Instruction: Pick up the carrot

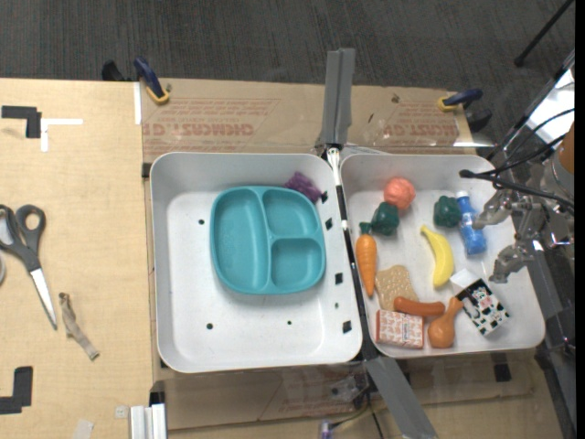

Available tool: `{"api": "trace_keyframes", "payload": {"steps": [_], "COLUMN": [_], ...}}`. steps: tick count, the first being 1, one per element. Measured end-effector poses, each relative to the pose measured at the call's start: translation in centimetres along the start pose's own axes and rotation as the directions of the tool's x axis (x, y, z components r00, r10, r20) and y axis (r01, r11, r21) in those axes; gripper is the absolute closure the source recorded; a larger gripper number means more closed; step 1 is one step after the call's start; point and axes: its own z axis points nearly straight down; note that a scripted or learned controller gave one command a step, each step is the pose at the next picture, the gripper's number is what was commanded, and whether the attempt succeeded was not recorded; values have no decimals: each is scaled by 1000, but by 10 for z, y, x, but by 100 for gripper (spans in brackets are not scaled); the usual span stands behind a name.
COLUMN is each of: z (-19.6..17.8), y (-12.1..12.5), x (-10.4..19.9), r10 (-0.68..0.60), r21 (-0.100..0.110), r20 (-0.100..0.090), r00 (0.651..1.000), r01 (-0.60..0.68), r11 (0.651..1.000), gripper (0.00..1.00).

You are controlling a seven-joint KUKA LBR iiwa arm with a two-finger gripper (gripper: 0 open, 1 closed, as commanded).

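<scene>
Closest to the lens, along the near edge of the right bin (pixel 526 341), sit a small red patterned box (pixel 400 328), an orange pear-shaped piece (pixel 443 328) and a black-and-white spotted carton (pixel 483 307), with a sausage (pixel 419 305) and a slice of toast (pixel 395 284) just behind them. Beside the toast, close to the wall between the two bins, the carrot (pixel 366 261) lies lengthwise with its green top pointing away, next to a dark green vegetable (pixel 384 219). Further back are a peach-coloured ball (pixel 398 191), a banana (pixel 440 256), a blue bottle (pixel 471 228) and another green piece (pixel 446 210). At the right edge of that bin the tool (pixel 509 236) hangs with its two fingers spread apart, nothing between them, well apart from the carrot. Over in the left bin (pixel 183 318) rests a teal divided plate (pixel 269 240) with a purple item (pixel 304 187) behind it. On the bench (pixel 73 245) to the left lie scissors (pixel 29 250).
</scene>
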Motion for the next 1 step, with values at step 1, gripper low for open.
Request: {"api": "trace_keyframes", "payload": {"steps": [1], "z": [98], "y": [12], "x": [19], "r10": [-253], "r21": [10], "r20": [16], "r00": [967], "r01": [253], "r11": [967], "gripper": [0]}}
